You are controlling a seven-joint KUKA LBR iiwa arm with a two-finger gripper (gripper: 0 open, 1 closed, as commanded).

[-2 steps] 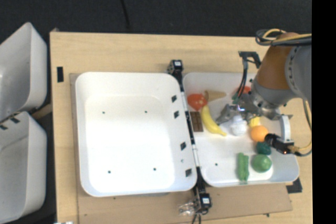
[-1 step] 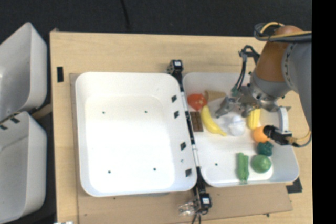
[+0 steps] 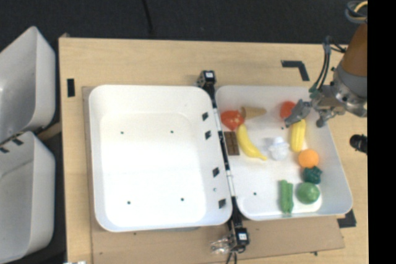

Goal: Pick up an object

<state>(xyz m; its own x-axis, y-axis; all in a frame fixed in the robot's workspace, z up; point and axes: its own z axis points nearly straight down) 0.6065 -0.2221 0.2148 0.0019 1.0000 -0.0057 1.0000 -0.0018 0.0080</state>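
The arm (image 3: 354, 62) is cut off by the right edge above its orange band. The red object (image 3: 286, 109) just left of the fingers (image 3: 299, 113) is partly covered by them. The pale clear item (image 3: 278, 147) below them is too blurred to be identified.

Bench (image 3: 154, 62): light wood top, seen from above at a slant. Two shallow white bins sit directly on it, side by side, touching along a hinge-like middle seam. Left bin (image 3: 99, 133) takes the centre-left of the bench. Right bin (image 3: 337, 185) takes the right part, its near-right corner close to the bench edge. Black L-shaped corner marks on the wood: one at far right (image 3: 297, 67), one near right (image 3: 347, 219); small black mark at far left (image 3: 70, 88). Small black fitting at the far end of the seam (image 3: 206, 78), another at the near end (image 3: 239, 235), poss. clamps, too small to tell.
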